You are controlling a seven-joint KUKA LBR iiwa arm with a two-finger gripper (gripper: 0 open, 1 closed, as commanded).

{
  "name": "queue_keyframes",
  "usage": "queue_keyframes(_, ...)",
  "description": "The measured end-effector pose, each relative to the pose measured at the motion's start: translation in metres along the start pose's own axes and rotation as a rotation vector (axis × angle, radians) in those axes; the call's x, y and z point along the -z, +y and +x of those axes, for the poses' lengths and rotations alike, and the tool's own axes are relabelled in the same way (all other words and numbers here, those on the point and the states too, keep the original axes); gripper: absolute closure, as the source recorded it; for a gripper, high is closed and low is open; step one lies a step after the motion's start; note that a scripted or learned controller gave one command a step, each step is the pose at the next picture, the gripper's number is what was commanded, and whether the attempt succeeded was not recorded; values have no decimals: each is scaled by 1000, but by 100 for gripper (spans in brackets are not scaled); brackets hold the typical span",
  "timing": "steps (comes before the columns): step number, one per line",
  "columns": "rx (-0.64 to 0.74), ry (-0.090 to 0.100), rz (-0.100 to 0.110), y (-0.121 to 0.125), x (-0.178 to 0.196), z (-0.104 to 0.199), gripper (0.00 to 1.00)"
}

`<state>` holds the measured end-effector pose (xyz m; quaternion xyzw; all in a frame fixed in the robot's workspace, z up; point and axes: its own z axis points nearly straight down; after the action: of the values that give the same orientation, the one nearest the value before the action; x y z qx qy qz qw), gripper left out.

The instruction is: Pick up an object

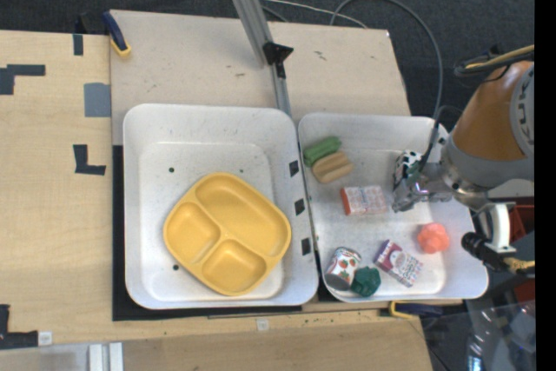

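The right bin (382,130) holds several small objects. At its back left lie a green piece (321,149) and a tan bun-shaped piece (332,167), side by side. A red and white packet (363,201) lies in the middle. My gripper (406,197) reaches in from the right and hangs low just right of that packet. A small black and white object (408,162) sits right by the gripper's upper side. An orange-pink ball (433,237) lies toward the front right.
Near the right bin's front are a purple and white packet (398,262), a round printed cup (344,265) and a dark green lump (367,281). The left bin (143,143) holds a yellow divided plate (228,232). A metal pole (248,0) slants over the back.
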<state>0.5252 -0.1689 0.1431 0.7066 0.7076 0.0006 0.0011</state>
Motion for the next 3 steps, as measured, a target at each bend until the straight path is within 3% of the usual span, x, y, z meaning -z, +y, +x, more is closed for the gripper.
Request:
queue_keyframes(1,1,-1,-3,7,60,-6,100)
queue_keyframes(2,0,1,3,7,65,-5,100)
queue_keyframes(3,6,3,3,9,75,57,100)
